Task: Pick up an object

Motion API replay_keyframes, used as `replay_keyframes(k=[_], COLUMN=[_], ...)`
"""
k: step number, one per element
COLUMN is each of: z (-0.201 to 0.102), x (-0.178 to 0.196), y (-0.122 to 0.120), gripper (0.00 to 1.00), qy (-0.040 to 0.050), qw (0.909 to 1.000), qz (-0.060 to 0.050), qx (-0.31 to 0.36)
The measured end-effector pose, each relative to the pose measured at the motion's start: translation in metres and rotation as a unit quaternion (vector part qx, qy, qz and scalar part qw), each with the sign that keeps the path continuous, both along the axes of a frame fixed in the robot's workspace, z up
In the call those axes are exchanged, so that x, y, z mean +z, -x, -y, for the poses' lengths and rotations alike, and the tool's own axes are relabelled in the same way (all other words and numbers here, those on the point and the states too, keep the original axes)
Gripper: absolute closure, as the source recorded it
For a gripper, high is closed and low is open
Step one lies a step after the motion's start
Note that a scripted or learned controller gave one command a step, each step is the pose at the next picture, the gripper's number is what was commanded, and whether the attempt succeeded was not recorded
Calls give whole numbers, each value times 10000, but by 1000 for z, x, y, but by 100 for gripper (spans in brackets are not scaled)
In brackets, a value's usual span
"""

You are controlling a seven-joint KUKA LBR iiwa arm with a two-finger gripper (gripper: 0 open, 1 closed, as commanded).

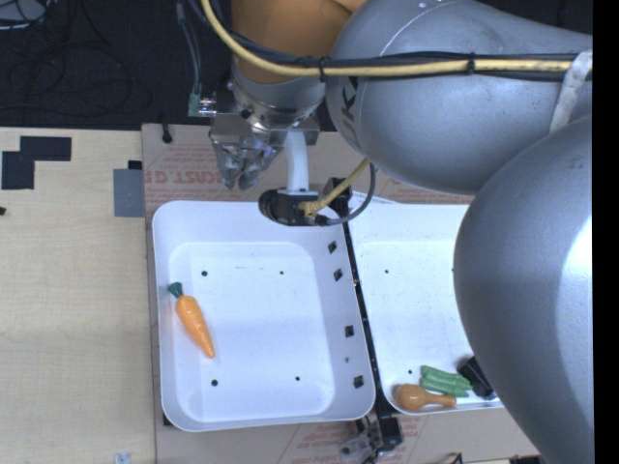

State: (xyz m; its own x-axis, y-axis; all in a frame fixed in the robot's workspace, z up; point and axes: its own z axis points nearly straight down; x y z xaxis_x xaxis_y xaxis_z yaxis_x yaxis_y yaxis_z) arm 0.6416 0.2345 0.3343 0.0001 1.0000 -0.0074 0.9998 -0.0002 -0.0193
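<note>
Item: carrot [194,325], lying at 9 o'clock in left bin [329,259]. Prob. light, stiff, smooth plastic; you'd grip mid-body, across its width. Gripper [242,170] hung at bin's 12 o'clock, fingers near-together, pinching nothing.

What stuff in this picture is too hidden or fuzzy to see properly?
- Right bin: the grey arm covers much of it in the camera view.
- Black thing beside the green beans: partly under the arm, so unclear.
- Gripper: blurred; open or shut is unclear.
</note>
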Motion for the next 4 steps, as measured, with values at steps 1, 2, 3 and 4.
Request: replay_keyframes(k=[1,2,3,4], z=[4,46,98,115], x=[27,35,176,43], y=[13,73,48,24], gripper=[100,100,100,100], qy=[-32,-26,-41,-14], qw=[10000,10000,9999,10000], qz=[78,64,162,26], qx=[-11,-20,-22,-13])
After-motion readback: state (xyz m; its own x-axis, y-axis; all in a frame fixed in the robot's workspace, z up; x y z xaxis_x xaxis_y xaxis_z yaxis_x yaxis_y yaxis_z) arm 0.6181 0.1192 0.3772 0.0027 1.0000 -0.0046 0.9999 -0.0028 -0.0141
